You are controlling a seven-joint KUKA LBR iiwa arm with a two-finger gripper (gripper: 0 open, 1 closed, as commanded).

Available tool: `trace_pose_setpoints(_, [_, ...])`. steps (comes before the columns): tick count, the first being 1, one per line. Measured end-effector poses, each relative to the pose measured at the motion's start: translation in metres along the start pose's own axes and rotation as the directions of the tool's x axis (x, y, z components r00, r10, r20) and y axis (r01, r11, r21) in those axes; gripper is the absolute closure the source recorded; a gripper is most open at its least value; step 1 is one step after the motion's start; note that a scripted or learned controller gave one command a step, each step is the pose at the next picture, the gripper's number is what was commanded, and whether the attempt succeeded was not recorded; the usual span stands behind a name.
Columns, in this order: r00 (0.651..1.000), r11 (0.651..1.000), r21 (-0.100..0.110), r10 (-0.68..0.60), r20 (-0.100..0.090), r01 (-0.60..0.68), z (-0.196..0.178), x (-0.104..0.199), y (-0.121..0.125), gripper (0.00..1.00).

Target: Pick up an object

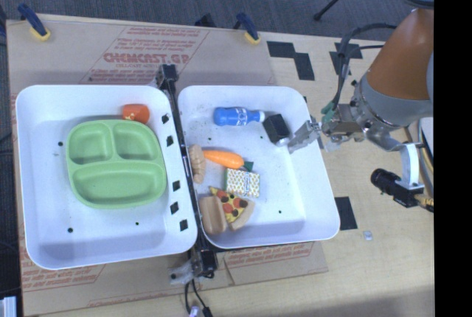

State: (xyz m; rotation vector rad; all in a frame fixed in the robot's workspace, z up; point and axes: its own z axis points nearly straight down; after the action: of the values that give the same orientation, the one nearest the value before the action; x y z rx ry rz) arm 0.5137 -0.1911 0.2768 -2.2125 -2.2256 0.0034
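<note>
Bench, cardboard-topped: two white bins. Right bin (313,214) holds blue bottle (237,116), carrot (223,158), pizza slice (231,206), clustered toward its left wall, within reach. Gripper (284,133) over the bin's right rim, just beside the bottle; finger state unclear, apparently grasping nothing.

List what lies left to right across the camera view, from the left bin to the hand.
Green divided plate → orange-red toy → carrot → blue bottle → black block → hand.

Left bin (29,161): green tray (114,164), tomato (136,113). Right bin (313,197): blue bottle (236,116), carrot (223,158), pizza slice (232,205). Gripper (299,137) at right rim.
</note>
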Motion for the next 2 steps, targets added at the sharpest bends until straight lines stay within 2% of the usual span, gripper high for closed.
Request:
trace_pose_setpoints(1, [0.992,0.992,0.003,-0.129,-0.002,0.129,0.15,0.061,0.004,0.0])
trace_pose_setpoints(2, [0.999,0.999,-0.011,-0.037,0.006,0.037,0.181,0.09,0.023,0.0])
